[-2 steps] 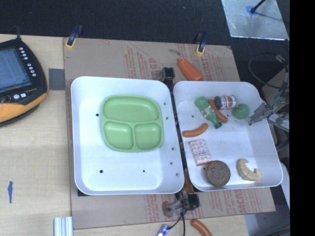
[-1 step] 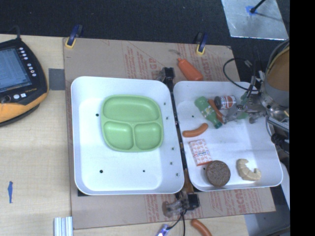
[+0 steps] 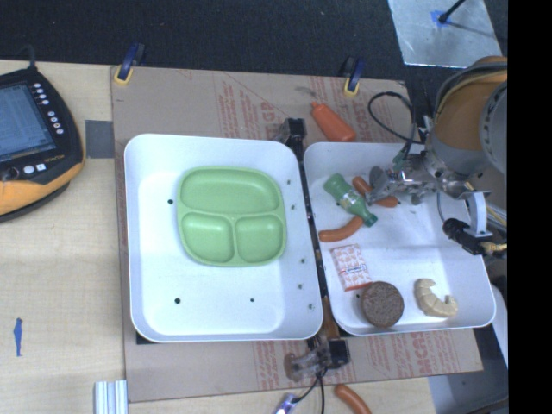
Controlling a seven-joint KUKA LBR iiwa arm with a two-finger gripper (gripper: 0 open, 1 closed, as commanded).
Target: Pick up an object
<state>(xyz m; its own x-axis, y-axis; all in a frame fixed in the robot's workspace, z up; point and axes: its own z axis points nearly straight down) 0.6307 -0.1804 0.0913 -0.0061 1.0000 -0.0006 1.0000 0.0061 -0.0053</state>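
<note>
In the camera view the metal pincer (image 3: 390,185) is low in the right white bin (image 3: 466,317), just beside the green toy bottle (image 3: 349,198) and touching a small orange piece; whether it grips anything I cannot tell, so the pick looks unfinished. Near the bottle lie an orange sausage (image 3: 340,228), a red-printed packet (image 3: 349,266), a brown round cookie (image 3: 381,304) and a cream curled pastry (image 3: 434,298).

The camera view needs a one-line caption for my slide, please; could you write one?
Gripper low in the right bin beside a green bottle; green tray in the left bin.
</note>
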